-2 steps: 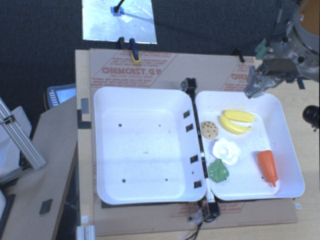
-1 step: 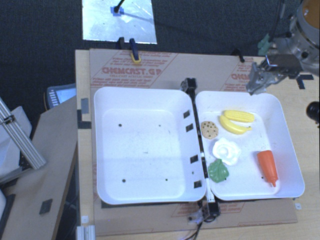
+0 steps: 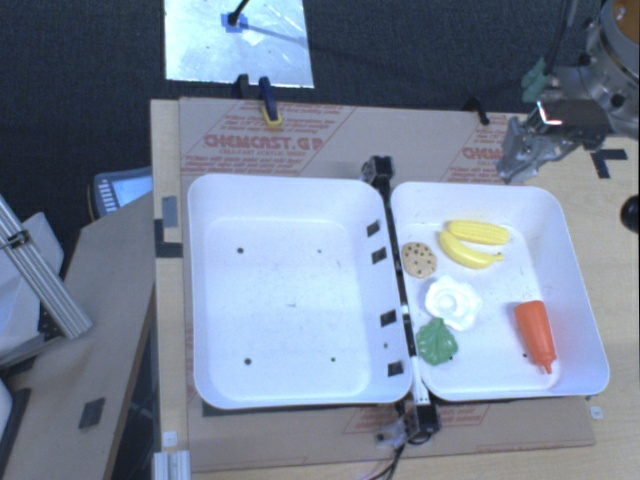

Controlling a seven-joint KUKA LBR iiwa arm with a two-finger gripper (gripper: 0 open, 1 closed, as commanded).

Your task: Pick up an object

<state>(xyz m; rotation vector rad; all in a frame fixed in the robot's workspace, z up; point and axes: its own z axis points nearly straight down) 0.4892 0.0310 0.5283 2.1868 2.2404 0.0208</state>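
Observation:
The right bin (image 3: 560, 230) holds a yellow banana bunch (image 3: 473, 242), a round cookie (image 3: 418, 259), a white fried egg (image 3: 452, 304), a green leafy piece (image 3: 436, 341) and an orange carrot (image 3: 536, 334). My gripper (image 3: 522, 158) hangs above the bench just beyond the right bin's far edge, to the upper right of the bananas. Nothing is between its fingers, which look slightly apart.
The left bin (image 3: 285, 293) lies beside the right one, joined by a black clip strip (image 3: 385, 258). A shiny metal sheet (image 3: 238, 28) lies on the dark floor at the back. A yellow-and-blue clamp (image 3: 269, 103) sits at the bench's far edge.

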